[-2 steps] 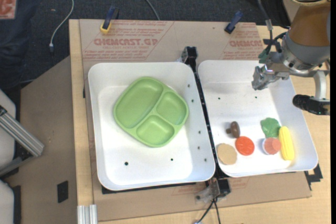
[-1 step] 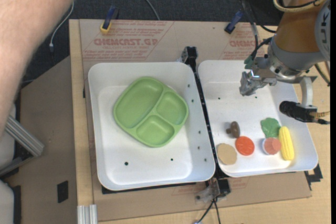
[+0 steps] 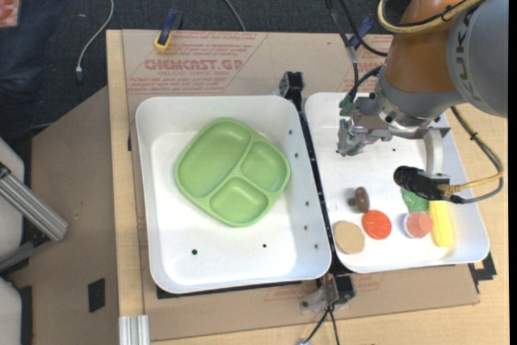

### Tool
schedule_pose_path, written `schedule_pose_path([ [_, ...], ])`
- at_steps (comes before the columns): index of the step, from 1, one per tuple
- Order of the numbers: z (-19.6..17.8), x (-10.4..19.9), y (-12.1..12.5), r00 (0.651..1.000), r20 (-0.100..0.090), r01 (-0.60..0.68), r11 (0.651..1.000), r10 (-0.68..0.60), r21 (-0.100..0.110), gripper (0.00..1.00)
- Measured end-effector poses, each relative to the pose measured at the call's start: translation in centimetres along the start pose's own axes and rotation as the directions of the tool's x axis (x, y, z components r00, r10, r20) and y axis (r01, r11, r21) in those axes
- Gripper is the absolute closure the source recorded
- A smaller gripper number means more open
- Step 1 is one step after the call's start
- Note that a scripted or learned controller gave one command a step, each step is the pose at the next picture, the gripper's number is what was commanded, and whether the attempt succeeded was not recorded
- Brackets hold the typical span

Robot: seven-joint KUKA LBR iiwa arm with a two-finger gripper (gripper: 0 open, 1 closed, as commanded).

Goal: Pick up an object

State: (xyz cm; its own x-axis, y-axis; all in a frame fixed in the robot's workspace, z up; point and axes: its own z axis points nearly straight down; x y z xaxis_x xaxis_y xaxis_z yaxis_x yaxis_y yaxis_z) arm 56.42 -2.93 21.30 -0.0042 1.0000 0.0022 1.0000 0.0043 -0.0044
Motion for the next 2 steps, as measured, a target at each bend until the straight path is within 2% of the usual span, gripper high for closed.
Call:
schedule_pose_path([
  [1,-0.2,5.8,-0.3,1.000,-0.001,0.003,1.000,-0.003,-0.001,1.00],
  [2,0.4,10.8,-1.8,1.000,0.000,0.001,1.000,-0.001,0.000,1.00],
])
